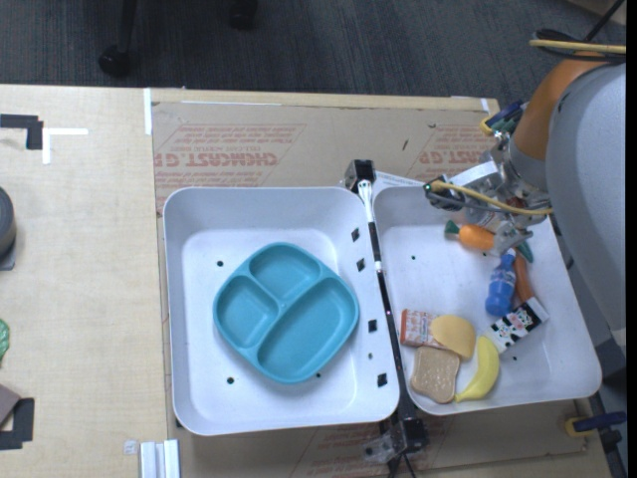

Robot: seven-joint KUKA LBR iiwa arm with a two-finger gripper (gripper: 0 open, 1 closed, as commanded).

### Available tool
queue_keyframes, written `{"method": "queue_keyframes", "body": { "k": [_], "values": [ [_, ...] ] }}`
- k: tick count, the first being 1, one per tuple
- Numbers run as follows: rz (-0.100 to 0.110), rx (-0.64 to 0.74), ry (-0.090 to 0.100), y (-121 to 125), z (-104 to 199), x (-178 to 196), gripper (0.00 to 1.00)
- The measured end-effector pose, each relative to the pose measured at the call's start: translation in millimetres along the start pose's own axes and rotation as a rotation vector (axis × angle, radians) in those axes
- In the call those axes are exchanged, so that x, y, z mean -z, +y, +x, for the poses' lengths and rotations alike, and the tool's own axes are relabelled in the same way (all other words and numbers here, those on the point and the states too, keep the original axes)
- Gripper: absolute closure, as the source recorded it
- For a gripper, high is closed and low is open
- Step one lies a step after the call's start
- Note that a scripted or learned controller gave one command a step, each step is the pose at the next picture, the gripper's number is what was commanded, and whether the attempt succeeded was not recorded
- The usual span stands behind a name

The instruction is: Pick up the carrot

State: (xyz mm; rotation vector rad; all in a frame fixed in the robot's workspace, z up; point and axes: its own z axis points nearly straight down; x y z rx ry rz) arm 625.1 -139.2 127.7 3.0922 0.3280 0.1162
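Observation:
The carrot (474, 236), orange with a green tip, lies at the back of the right bin (430, 267). My gripper (503, 225) hangs right over the carrot's right end, under the grey arm with its orange band (545, 108). Cables and the wrist body hide the gripper's lower part, so I cannot tell whether it touches the carrot.
A blue sectioned plate (287, 310) sits in the left bin (189, 267). Near the carrot in the right bin are a blue bottle (501, 289), an orange piece (523, 279) and a black-and-white item (518, 325). A banana (483, 371), bread slice (435, 374), yellow piece (453, 335) and small packet (416, 327) lie in front.

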Motion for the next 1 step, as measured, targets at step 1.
{"method": "queue_keyframes", "body": {
  "k": [1],
  "values": [
    [0.012, -0.001, -0.029, 3.4, 12.5, -0.8, 0.0]
  ]
}}
